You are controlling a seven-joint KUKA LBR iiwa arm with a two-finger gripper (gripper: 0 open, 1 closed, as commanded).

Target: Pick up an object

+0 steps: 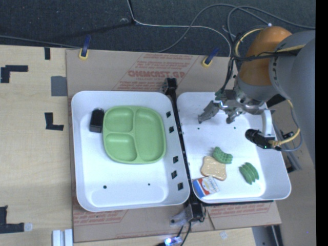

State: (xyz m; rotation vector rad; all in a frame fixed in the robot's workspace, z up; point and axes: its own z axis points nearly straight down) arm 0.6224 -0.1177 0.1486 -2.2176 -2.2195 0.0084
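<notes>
My gripper [219, 116] hangs over the far part of the right bin [189, 106]. Its two fingers are spread open and nothing sits between them. Nearer the front of that bin lie a tan toast-shaped piece [213, 169], a knobbly green piece [223, 156] touching its far edge, a second green piece [249, 172] to the right, and a small red, white and blue packet [206, 186] by the front left corner. All of these lie well in front of the gripper.
The left bin [84, 152] holds a green divided plate [135, 134] and a small black block [96, 120] at its left. A black divider with clips [175, 137] runs between the bins. Cables [266, 132] hang by the wrist at the right.
</notes>
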